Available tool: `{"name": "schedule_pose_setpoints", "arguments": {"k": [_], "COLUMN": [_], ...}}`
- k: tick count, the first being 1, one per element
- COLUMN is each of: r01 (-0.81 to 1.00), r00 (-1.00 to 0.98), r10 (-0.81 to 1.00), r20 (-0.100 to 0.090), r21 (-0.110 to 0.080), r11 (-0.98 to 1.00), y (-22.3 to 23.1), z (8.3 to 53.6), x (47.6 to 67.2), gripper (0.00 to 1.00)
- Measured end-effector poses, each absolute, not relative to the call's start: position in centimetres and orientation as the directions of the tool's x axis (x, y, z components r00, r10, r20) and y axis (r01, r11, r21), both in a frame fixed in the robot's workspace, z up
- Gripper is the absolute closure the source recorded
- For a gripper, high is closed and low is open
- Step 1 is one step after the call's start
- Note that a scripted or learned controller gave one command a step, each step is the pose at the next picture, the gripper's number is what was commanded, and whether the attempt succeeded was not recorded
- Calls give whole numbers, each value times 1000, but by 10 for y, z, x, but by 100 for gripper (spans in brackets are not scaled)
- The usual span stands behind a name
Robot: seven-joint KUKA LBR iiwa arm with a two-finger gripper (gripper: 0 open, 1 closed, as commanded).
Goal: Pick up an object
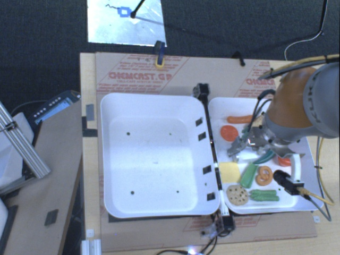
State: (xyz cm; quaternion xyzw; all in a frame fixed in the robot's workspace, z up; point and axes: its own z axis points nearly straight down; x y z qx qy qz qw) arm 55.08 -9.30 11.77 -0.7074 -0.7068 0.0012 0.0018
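My gripper (237,146) hangs low over the left middle of the right bin (216,110), reaching in from the right under the grey and orange arm (297,102). Toy food lies around it. A red tomato slice (229,133) sits just up-left of it, and an orange carrot (240,119) lies farther back. A yellow cheese square (229,171) lies just below the gripper. A teal piece (264,156) shows right beside it. I see nothing held.
Toward the front of the right bin lie a green pickle (247,175), a pretzel (264,175), a cookie (237,194) and a green bean pod (264,195). The left bin (154,153) stands alongside, and black clips (202,92) line the shared wall.
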Motion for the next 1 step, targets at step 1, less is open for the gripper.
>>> {"name": "schedule_pose_setpoints", "arguments": {"k": [1], "r01": [1000], "r00": [-2], "r10": [1000], "r20": [-1], "r21": [2], "r11": [2], "y": [-109], "z": [83], "x": [584], "gripper": [0]}}
